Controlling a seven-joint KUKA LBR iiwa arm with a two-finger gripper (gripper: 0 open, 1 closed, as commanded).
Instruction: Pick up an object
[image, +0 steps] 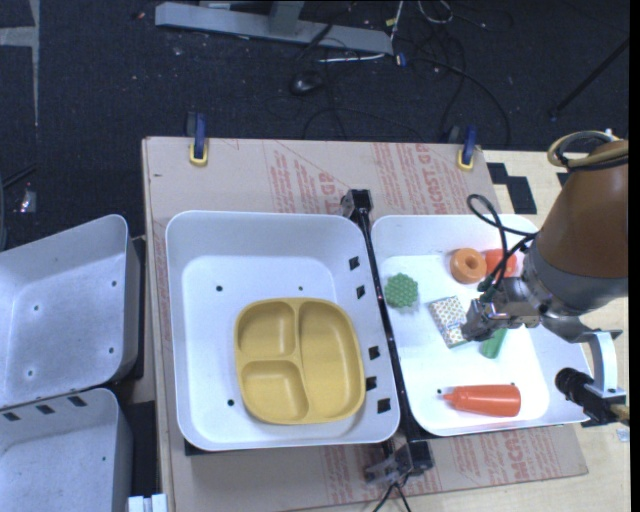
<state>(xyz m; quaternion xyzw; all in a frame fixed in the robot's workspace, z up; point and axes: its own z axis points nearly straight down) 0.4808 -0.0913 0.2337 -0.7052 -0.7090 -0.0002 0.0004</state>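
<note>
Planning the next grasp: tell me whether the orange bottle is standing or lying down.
Lying down. The orange bottle rests on its side on the right bin floor, long axis across the view, narrow cap end pointing toward the left bin.

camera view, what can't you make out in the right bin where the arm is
- Gripper: its fingers are too small and dark to tell apart; open or shut is unclear.
- Green object: mostly covered by the gripper, so its shape and whether it is gripped are unclear.
- Patterned packet: its right edge meets the gripper; contact is uncertain.
- Red item beside the orange ring: the arm hides most of it.
</note>
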